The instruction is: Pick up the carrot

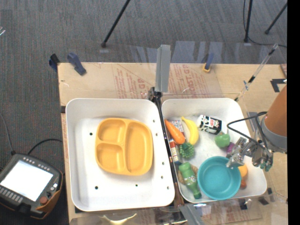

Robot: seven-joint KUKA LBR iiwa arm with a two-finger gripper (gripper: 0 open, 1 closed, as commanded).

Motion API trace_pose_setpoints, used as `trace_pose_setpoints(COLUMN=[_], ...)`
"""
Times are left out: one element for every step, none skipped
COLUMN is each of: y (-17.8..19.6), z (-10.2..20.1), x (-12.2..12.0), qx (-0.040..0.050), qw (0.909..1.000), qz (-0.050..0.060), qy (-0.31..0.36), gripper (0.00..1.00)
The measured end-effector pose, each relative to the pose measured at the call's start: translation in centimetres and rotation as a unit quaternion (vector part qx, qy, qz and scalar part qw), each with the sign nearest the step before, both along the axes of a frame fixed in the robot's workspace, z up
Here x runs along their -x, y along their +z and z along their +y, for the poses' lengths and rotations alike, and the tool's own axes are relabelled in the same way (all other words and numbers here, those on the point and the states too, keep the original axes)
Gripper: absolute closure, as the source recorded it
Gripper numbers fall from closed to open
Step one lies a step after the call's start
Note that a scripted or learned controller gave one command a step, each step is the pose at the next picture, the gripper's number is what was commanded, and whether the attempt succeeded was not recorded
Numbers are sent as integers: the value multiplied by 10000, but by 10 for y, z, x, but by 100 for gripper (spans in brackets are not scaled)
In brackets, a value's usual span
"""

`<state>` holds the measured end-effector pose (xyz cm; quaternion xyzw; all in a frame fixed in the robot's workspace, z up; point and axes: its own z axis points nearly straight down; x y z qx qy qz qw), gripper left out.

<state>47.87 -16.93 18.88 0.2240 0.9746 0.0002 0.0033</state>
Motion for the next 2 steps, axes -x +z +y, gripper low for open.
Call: trace_pose_setpoints(y=[-45,23], z=[26,-15], x=[-28,0], qx=[-6,2], qw=[9991,9997], qz=[14,2], qy=[-423,-261], gripper=[100,100])
